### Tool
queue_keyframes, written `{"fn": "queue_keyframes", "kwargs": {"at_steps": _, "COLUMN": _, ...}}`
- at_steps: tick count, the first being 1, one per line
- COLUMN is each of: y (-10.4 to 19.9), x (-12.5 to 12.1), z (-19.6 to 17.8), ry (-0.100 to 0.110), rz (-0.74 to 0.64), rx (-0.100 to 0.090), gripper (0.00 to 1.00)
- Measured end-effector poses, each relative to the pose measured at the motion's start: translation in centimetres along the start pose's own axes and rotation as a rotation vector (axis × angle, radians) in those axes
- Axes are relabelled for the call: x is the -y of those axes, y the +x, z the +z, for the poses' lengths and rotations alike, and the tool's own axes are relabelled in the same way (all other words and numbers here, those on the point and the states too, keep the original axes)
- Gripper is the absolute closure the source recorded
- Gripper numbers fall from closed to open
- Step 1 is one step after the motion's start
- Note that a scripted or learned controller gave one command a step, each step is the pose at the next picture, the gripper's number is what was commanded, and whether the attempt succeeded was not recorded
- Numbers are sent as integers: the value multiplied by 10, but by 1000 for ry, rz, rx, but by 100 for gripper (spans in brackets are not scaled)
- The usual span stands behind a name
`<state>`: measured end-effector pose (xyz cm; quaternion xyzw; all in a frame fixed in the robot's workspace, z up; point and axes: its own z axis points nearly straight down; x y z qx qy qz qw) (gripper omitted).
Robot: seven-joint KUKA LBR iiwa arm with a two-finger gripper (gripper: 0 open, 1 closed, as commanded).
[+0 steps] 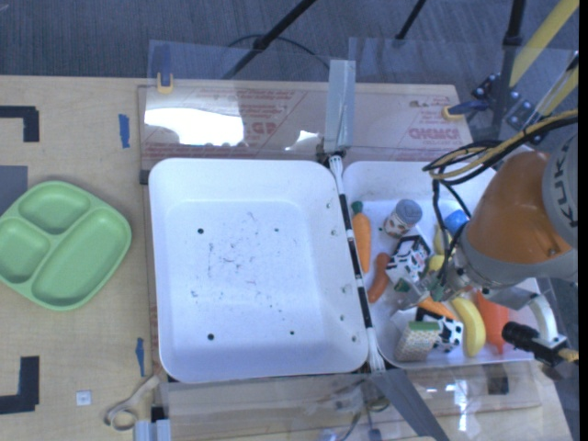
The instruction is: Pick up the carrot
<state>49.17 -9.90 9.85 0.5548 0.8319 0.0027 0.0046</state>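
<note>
The carrot (362, 239) is orange with a green top and lies lengthwise along the left wall of the right bin (397, 175). A second, shorter orange piece (378, 279) lies just below it. The gripper (432, 288) hangs under the arm's orange band (514, 220), low over the clutter in the middle of the right bin. It is to the right of the carrot and apart from it. Toys around the gripper hide its tip.
The right bin also holds a grey-lidded jar (402, 217), a blue item (452, 220), a black-and-white toy (407, 257), a banana (471, 325) and a beige block (418, 341). The left bin (248, 265) adjoins it. A green divided plate (62, 243) sits far left.
</note>
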Motion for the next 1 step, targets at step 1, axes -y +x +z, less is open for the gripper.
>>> {"fn": "queue_keyframes", "kwargs": {"at_steps": 1, "y": -64, "x": 8, "z": -90, "ry": 7, "rz": -191, "rx": -4, "gripper": 100}}
